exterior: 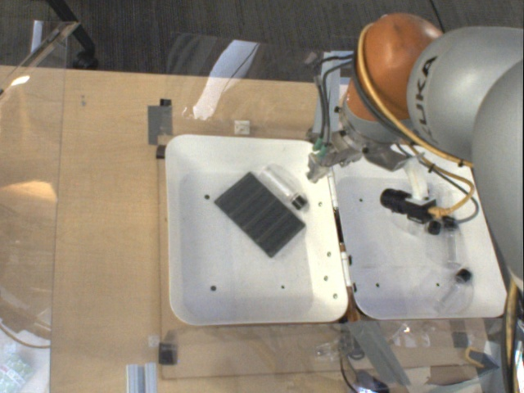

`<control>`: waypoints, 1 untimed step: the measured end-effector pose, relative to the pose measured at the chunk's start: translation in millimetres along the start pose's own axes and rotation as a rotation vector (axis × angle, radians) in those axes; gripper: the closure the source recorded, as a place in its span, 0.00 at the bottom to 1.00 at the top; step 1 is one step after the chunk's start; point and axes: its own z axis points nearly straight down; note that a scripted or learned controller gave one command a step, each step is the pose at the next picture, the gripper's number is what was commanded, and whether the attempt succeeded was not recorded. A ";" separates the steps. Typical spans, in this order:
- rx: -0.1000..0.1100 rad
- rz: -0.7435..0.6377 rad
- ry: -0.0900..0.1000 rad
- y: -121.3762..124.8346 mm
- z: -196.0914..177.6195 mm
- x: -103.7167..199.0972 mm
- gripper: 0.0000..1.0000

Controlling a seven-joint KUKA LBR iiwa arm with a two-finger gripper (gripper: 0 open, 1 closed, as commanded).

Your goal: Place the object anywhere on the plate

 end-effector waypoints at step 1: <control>0.006 -0.069 0.002 5.5 11.9 29.1 1.00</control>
